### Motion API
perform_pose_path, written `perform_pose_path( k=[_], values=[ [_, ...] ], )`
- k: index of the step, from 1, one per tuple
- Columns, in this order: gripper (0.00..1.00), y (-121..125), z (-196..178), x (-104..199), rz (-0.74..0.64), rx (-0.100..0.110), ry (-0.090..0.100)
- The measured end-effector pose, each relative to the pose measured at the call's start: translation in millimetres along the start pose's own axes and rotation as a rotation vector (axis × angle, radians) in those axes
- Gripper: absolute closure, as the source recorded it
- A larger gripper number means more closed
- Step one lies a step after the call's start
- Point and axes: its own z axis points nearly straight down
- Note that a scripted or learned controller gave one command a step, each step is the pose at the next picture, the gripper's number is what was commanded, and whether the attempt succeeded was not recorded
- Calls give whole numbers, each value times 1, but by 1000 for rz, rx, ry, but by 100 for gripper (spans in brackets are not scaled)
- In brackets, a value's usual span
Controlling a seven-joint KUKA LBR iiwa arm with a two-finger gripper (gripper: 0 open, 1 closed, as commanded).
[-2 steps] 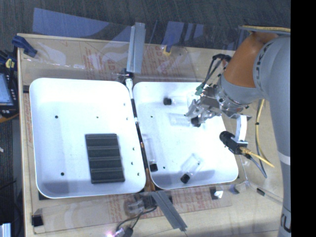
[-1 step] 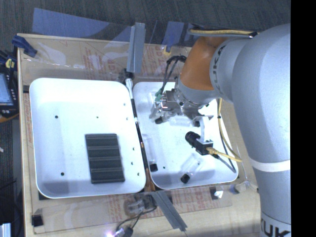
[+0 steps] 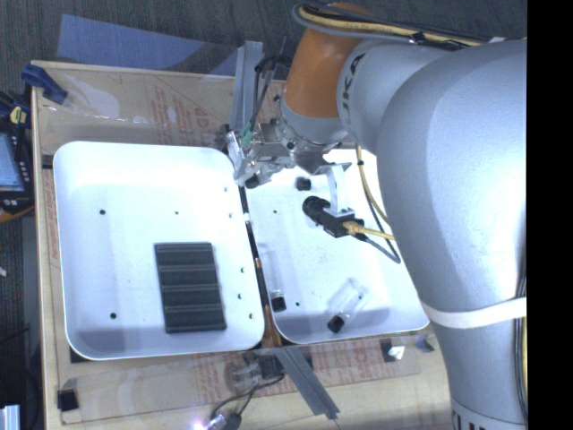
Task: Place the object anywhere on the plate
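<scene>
Left bin (image 3: pixel 81 177): a dark ribbed plate (image 3: pixel 189 287) is seen lying flat near the front edge. Right bin (image 3: pixel 304 325): a clear object with a black cap (image 3: pixel 345 305) is seen near the front edge, apart from the plate. Gripper (image 3: pixel 253 164) is seen at the far dividing edge between the bins; finger state cannot be told.

The arm (image 3: pixel 448 195) is a bulky, rounded casing of smooth light grey metal with a soft sheen. A thin white seam line runs across its lower part. Above the wrist sits a wide orange band (image 3: pixel 318 70), glossy and barrel-shaped, with dark lettering partly visible at its edge. Black and yellow cables (image 3: pixel 376 27) run over the top of the band, and another thin yellow cable (image 3: pixel 372 206) hangs beneath the wrist.
</scene>
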Motion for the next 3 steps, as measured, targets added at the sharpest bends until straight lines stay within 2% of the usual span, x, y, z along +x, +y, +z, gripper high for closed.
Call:
perform_pose_path(
  k=[1,2,3],
  values=[
    [100,28,-3,115,-50,0,1],
    [100,-55,1,111,-56,3,-3],
    [100,-74,61,194,120,5,-4]
  ],
)
